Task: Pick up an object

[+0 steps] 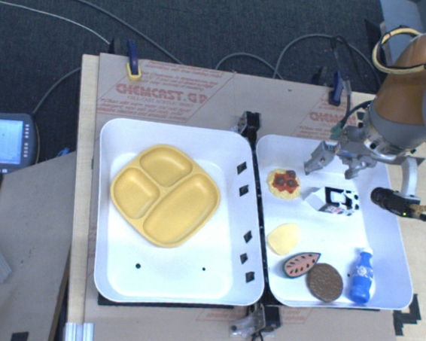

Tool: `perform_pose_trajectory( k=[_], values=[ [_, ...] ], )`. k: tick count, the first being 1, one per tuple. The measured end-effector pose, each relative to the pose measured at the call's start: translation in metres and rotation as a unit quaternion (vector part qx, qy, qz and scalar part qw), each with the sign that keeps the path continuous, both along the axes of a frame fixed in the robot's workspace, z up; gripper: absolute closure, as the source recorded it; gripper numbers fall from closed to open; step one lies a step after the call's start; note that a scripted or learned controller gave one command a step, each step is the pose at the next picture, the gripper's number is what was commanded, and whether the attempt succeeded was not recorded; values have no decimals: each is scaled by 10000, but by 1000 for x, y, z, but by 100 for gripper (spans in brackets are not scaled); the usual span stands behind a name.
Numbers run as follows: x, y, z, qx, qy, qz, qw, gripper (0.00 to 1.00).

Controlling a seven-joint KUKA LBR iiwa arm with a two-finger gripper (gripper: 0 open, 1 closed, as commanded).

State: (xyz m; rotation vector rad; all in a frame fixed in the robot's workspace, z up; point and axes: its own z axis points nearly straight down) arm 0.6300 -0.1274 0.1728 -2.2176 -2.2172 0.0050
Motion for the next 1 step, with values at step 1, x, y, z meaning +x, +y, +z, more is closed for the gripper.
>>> perform_pose_trajectory(
  k=[1],
  values=[
    [8, -5, -54, -4, -7, 0, 10000, 0]
  ],
)
